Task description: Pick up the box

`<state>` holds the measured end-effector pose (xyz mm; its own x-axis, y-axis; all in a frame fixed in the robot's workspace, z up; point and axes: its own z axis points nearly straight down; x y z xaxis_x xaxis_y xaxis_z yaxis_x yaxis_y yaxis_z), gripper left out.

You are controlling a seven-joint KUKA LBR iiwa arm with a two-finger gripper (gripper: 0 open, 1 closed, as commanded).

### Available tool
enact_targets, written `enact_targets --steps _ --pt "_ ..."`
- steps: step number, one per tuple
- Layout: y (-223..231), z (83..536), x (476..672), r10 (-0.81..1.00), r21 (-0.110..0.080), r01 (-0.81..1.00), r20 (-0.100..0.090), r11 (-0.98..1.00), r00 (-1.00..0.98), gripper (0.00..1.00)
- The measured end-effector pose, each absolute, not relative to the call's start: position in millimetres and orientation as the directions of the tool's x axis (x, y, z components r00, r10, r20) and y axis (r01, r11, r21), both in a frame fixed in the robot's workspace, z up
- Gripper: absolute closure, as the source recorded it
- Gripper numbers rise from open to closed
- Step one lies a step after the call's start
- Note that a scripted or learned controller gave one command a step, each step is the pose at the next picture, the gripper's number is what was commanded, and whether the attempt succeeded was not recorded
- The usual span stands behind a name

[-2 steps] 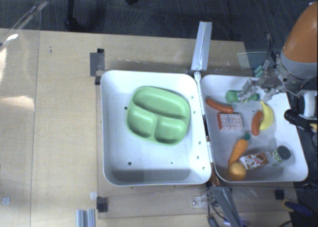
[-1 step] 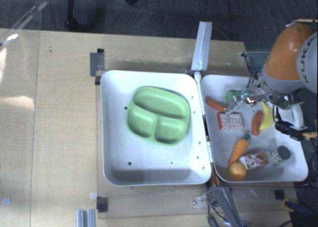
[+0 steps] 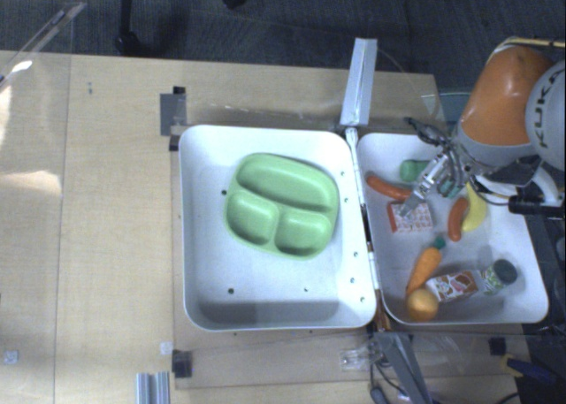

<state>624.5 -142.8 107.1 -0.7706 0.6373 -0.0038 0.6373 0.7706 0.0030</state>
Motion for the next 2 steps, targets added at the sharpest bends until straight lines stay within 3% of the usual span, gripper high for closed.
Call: enact_targets --steps 1,2 --pt "-170.4 115.2 638.3 0.217 0.000 0.217 0.017 0.976 -0.976 0.00" --pt "-198.2 89.7 612.3 -0.303 -0.005 -0.303 -0.012 0.953 -0.953 0.00"
